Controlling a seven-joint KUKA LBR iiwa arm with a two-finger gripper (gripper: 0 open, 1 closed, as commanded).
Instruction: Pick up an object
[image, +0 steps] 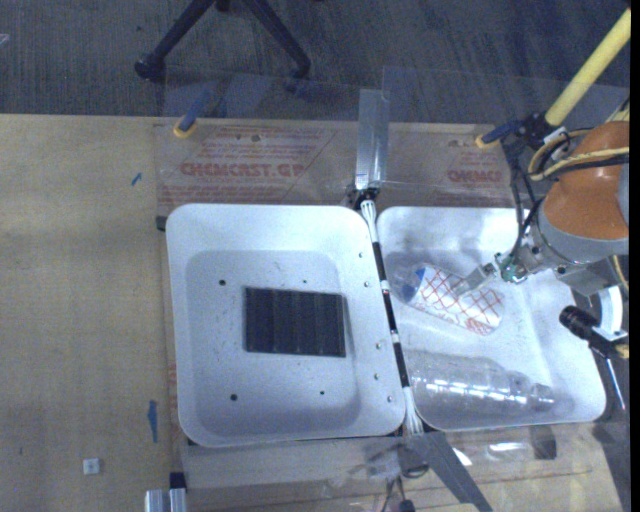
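The tool (488, 278) is seen over the right bin (574, 398); its opening cannot be told. A dark grid (296, 321) lies in the left bin (200, 240). Rightward, a red-patterned packet (450, 298) rests below the tool, a clear bottle (480, 380) nearer.

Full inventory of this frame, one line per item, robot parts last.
left bin: 1, white, left half of bench
dark panel: 1, dark grey, flat on left bin floor
right bin: 1, white, right half of bench
packet: 1, white with red crosshatch and a blue end, middle of right bin
clear bottle: 1, transparent, lying along right bin's near side
arm: 1, grey and orange, over right bin's right edge
hand: 1, grey, at the packet's right part
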